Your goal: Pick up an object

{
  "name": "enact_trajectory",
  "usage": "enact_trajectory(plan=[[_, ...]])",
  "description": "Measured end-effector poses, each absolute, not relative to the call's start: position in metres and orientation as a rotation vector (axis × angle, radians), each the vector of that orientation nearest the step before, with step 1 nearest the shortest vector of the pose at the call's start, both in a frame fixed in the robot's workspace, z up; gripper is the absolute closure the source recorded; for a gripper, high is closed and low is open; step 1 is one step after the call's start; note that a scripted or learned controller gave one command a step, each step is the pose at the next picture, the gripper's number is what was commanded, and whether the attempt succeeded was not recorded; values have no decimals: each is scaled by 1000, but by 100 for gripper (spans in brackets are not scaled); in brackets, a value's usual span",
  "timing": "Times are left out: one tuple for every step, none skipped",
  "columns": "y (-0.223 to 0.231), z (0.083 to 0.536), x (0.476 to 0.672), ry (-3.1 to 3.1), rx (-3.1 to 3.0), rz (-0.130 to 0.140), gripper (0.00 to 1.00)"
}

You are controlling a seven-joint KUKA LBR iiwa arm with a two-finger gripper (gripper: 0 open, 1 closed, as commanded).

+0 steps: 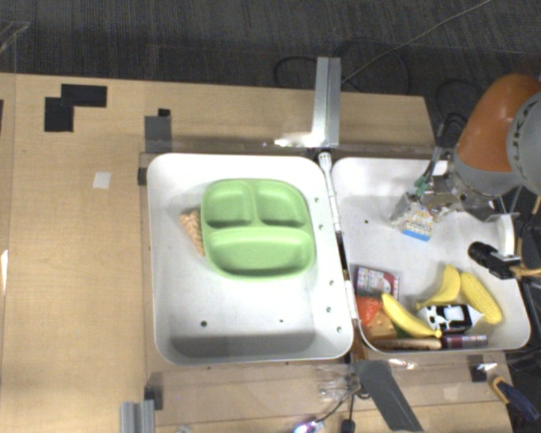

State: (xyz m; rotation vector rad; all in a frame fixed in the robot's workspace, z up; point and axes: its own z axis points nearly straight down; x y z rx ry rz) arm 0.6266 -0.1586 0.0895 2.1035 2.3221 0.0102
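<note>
My gripper (pixel 421 207) hangs over the upper part of the right bin (pixel 370 197), reaching in from the right. A small white and blue packet (pixel 417 228) lies directly under its tip; whether it is gripped or just resting on the bin floor is unclear. Along the front of this bin sit two bananas (pixel 406 317), a yellow corn cob (pixel 481 297), a red thing (pixel 370 309), a dark printed card (pixel 376 280), a black and white item (pixel 449 316) and a marker (pixel 451 339).
The left bin (pixel 176 314) holds a green divided plate (pixel 255 226) with a tan thing (pixel 191 230) poking out from its left edge. A metal post (pixel 328 97) stands behind the wall between the two bins.
</note>
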Motion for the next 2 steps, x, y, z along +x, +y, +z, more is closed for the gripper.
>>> enact_trajectory(plan=[[-157,102,630,2320,2097,19,100],[-74,204,612,2306,2126,8,100]])
